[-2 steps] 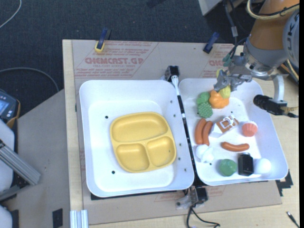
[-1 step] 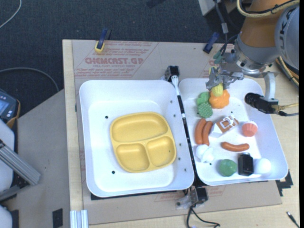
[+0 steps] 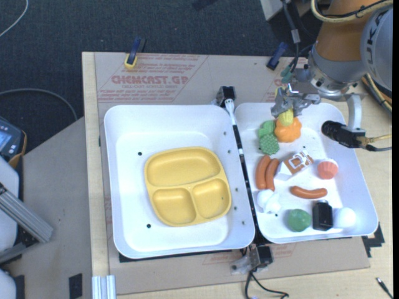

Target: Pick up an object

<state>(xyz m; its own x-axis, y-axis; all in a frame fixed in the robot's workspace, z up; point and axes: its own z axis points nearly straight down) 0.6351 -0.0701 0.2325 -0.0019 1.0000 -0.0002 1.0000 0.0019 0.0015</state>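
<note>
My gripper hangs low over the far end of the right bin, directly above a small yellow piece that rests on an orange toy. Its tip reaches the yellow piece, but a grasp is not visible. Just left of the orange toy lies a green knobbly toy. Further down the bin are a pair of sausages, a white and brown box, a red ball, a single sausage, a green ball, a black block and a white ball.
The left bin holds a yellow divided tray. A black rail runs between the bins. A white lump sits at the right bin's left wall. A black cable part overhangs its right rim.
</note>
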